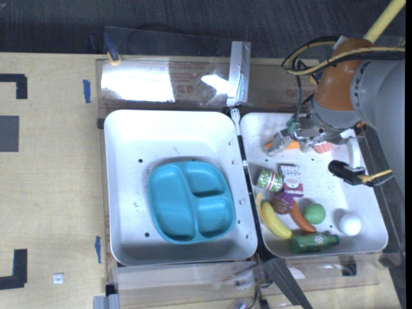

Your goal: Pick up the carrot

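So the arm (360, 82) comes in from 3 o'clock and its gripper (283, 141) sits low over the 12 o'clock end of the right bin (370, 205), with a small orange bit right at the fingertips. Honestly can't tell whether the fingers are spread or pinched, it's too small and blurry. The carrot (301, 218) lies down toward 6 o'clock in that same bin, well apart from the gripper, squeezed between the banana (273, 222) at its 9 o'clock and the green ball (315, 212) at its 3 o'clock, with a green bottle (313, 241) just below. A white ball (350, 224) sits further right. Left bin (129, 140) has a blue divided tray (192, 199).
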Available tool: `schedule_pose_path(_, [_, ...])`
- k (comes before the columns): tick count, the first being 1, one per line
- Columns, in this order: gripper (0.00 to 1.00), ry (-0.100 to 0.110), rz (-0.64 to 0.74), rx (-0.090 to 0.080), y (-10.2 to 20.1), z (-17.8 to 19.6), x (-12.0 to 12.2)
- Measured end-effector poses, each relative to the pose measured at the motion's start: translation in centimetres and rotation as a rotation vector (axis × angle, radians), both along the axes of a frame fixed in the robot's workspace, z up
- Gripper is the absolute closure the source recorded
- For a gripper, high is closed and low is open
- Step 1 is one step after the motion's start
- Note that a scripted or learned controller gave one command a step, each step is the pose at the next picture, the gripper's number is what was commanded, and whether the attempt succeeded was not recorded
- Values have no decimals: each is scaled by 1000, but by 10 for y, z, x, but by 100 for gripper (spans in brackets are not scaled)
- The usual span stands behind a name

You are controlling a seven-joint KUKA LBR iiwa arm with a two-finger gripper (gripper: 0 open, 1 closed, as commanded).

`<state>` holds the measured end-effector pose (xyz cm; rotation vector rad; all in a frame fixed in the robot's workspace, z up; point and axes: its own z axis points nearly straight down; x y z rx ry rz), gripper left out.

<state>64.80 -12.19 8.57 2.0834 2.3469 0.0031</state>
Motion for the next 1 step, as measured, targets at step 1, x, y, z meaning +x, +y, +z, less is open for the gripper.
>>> schedule_pose_path(1, [0, 18, -47, 12, -73, 38, 18])
